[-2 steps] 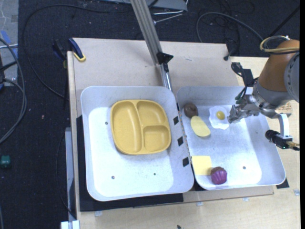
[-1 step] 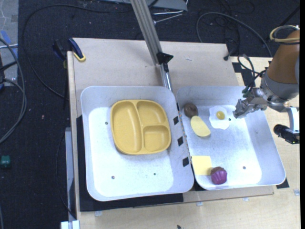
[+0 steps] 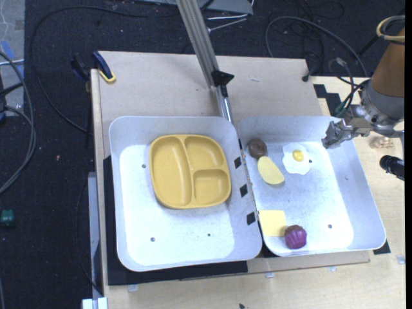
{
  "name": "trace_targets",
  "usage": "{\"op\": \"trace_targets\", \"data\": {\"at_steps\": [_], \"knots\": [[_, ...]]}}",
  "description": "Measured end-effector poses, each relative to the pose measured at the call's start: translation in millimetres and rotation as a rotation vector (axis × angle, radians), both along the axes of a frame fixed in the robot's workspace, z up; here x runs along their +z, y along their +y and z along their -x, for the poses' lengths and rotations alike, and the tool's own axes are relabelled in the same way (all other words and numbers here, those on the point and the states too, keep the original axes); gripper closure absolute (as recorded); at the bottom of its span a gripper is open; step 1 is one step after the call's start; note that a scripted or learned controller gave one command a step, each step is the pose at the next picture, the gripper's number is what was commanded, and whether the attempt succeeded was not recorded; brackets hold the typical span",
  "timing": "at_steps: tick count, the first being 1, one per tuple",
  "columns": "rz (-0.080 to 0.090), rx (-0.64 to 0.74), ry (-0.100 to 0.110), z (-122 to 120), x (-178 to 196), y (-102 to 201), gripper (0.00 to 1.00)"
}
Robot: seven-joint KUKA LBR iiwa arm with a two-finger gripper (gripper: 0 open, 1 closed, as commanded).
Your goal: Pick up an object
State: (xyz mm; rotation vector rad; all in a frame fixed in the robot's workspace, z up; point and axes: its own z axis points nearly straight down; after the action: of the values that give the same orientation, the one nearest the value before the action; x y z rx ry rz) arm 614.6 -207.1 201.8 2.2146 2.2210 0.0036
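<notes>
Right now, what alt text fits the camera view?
The claw hangs over the right bin's far edge, near a fried egg. The left bin holds a yellow divided plate.

Pale wooden bench, two white bins side by side, perhaps a blue-yellow clamp at its corner

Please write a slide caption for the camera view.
Gripper over right bin near toy fried egg; yellow tray in left bin.

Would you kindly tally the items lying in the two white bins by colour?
Yellow: 3, the divided tray, the curved piece and the square slice
Brown: 1, the round piece
White with yellow centre: 1, the fried egg
Purple: 1, the knobbly piece
Total: 6
</notes>
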Motion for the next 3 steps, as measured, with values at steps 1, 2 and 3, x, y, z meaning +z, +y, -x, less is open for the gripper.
{"op": "trace_targets", "data": {"at_steps": [1, 2, 3], "knots": [[0.000, 0.000, 0.000, 8.3, 49.6, 1.8, 1.00], [0.000, 0.000, 0.000, 7.3, 95.6, 1.7, 1.00], [-0.003, 0.002, 0.007, 15.7, 83.5, 43.6, 1.00]]}}
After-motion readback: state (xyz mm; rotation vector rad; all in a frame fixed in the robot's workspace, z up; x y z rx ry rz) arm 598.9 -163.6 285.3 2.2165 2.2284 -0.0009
